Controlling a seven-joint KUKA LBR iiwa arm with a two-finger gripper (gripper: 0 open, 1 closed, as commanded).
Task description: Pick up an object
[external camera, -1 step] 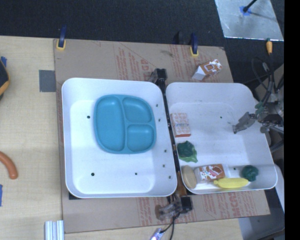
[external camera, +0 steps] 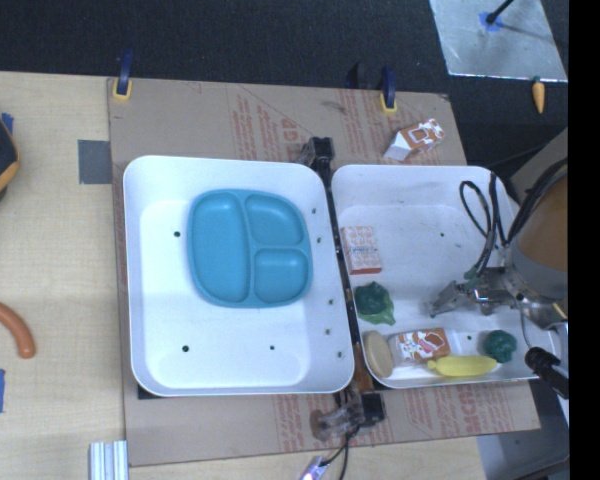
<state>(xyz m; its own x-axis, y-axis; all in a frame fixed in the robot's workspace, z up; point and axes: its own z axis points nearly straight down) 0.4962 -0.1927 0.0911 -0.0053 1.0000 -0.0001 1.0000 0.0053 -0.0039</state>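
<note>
Two white bins side by side; no object lifted yet. Gripper [external camera: 443,303] low over the middle of the right bin [external camera: 420,180], fingers apart, nothing between them. Nearest candidates along that bin's near edge: carton [external camera: 422,345], yellow banana [external camera: 464,366], dark green ball [external camera: 499,344], beige disc [external camera: 378,353]. Green broccoli piece [external camera: 374,303] by the left wall, a small packet [external camera: 361,248] beyond it. Whole pick left, by the look of it: descend, close, lift. Crowded near edge, items touching, wall close behind. Open floor across the bin's far half. Left bin [external camera: 150,268] taken up by a blue plate [external camera: 248,246].
</note>
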